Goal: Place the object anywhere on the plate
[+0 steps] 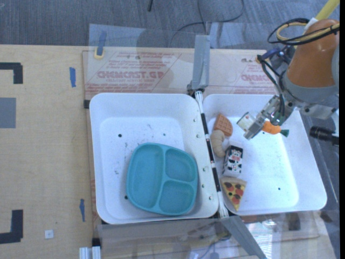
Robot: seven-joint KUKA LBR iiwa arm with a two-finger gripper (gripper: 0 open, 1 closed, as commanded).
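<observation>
A teal plate (161,178) with three compartments lies in the left bin (108,117), toward its front. The right bin (291,182) holds the toy food. A brown pastry (222,124) and a beige piece (217,141) lie by the divider. A cow-patterned carton (233,160) and a pizza slice (234,192) sit in front of them. My gripper (249,126) hangs over the back middle of the right bin, open, with nothing between its fingers. An orange carrot with a green top (273,128) lies just to its right, partly under the wrist.
The bins' shared wall (206,144) runs between the plate and the toy food. Cables (291,31) loop around the arm's orange band (315,53) at the back right. A wooden bench top (43,144) stretches to the left of the bins.
</observation>
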